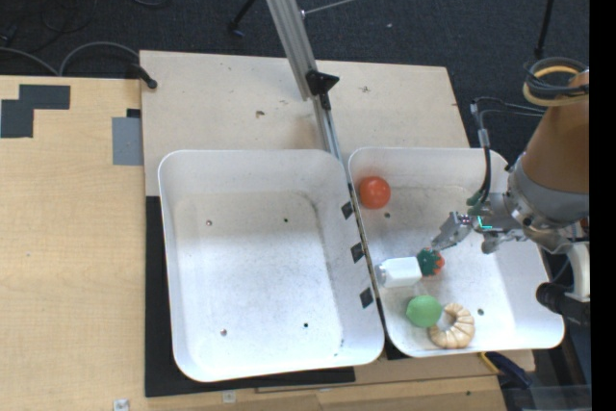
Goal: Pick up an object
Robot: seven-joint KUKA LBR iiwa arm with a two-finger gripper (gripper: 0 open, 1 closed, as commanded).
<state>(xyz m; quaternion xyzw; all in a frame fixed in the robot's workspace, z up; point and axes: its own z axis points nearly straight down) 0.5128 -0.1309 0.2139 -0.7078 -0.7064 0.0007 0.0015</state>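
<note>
The right bin point(500, 327) holds a red-orange ball point(374, 192) near its left wall, a white block with a green and red end point(408, 268) in the middle, a green ball point(423, 311) and a tan ring-shaped pastry point(452, 325) near the front. My gripper point(454, 231) hangs over the right half of this bin, right of the white block and a little above it. Its fingers point left and down with a gap between them, and nothing sits in that gap.
The left bin point(192, 207) lies beside the right one, split off by a ridge with black clips point(354, 250). A slanted aluminium bar point(289, 24) rises behind the bins. Cables hang by the arm at the right.
</note>
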